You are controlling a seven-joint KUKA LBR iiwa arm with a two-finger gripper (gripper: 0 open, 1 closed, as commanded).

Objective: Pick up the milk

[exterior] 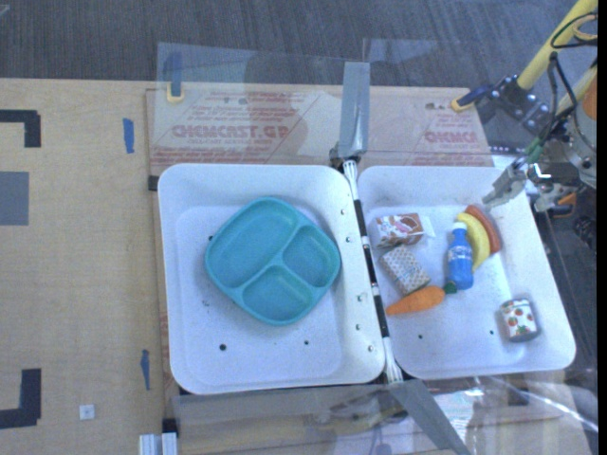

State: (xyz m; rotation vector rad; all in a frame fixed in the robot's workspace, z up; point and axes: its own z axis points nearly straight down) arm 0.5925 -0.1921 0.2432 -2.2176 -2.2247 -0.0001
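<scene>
Milk carton lies in the right bin; your gripper waits off at that bin's far right edge.

The milk (399,229) lies on its side near the right bin's (555,344) inner wall, with a second small carton (406,269) just below it and the carrot (415,300) below that. Come down on the milk alone, across its narrow sides, and keep your approach clear of the neighbouring carton. From the milk, the blue bottle (459,257) and banana (478,237) stand between it and your gripper (517,180), so you should lift over them. The gripper hangs above the bin's upper right rim, carrying nothing; how wide it stands, you cannot tell.
</scene>
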